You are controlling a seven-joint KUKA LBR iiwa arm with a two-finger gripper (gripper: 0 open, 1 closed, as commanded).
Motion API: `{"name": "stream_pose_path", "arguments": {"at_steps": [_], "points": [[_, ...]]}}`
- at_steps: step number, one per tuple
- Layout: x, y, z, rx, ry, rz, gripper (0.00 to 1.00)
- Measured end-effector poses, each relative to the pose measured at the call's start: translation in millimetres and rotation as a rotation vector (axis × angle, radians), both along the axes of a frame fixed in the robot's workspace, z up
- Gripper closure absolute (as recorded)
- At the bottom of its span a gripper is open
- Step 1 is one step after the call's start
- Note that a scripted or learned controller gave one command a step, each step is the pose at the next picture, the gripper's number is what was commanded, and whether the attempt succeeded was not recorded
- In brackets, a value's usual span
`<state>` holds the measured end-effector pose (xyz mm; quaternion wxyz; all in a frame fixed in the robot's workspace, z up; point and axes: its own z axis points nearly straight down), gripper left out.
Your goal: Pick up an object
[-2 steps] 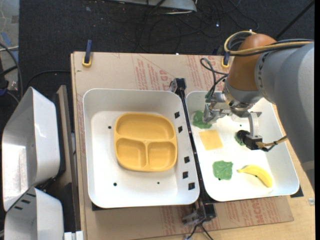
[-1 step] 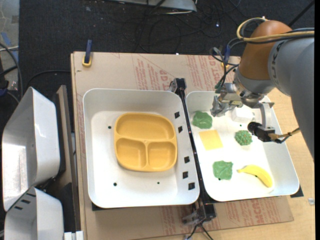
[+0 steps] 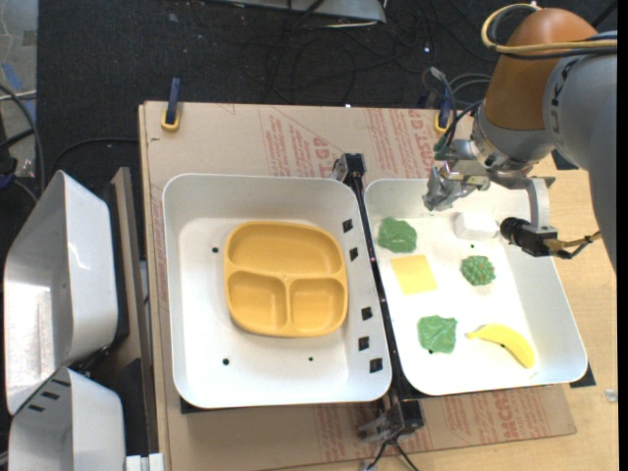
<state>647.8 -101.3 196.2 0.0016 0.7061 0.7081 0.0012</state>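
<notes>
Hovering over the upper left corner of the right bin (image 3: 559, 292), the gripper (image 3: 439, 196) hangs close to the rim; whether it is open I cannot tell. Just below it lies a bumpy green lump (image 3: 397, 235), then a flat yellow square (image 3: 413, 274). Lower right, a smooth curved banana (image 3: 503, 343) has clear room around it.

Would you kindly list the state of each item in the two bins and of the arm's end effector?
Yellow tray: upright, in left bin.
Yellow square: flat, right bin.
Banana: lying, right bin.
Three green pieces: loose, apart.
White piece: lying.
End effector: above right bin, holding nothing visible.
</notes>
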Motion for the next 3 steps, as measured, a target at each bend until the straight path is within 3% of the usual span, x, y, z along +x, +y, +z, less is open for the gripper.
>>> {"name": "stream_pose_path", "arguments": {"at_steps": [1, 3], "points": [[1, 0, 53, 0.000, 0.000, 0.001, 1.00], [0, 123, 54, 0.002, 0.002, 0.006, 1.00]]}}
